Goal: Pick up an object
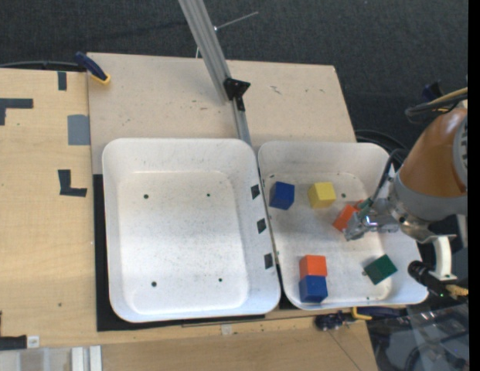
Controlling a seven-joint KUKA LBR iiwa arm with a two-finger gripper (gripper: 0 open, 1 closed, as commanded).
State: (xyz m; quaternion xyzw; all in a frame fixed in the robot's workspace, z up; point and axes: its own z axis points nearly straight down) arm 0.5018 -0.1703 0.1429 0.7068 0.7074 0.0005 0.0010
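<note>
The right bin (301,157) holds several small blocks. A blue cube (282,195) and a yellow cube (322,194) lie toward its back. An orange block (345,217) lies mid-right, and my gripper (359,224) sits right against its right side, reaching in from the right. Whether the block is between the fingers is unclear. Near the front, an orange block (313,265) rests touching a blue block (313,288). A green block (380,269) lies at the front right.
The left bin (178,153) stands beside the right one. A metal pole (209,41) slants down to the bins' shared back edge. The arm's orange band (437,157) hangs over the right bin's right rim.
</note>
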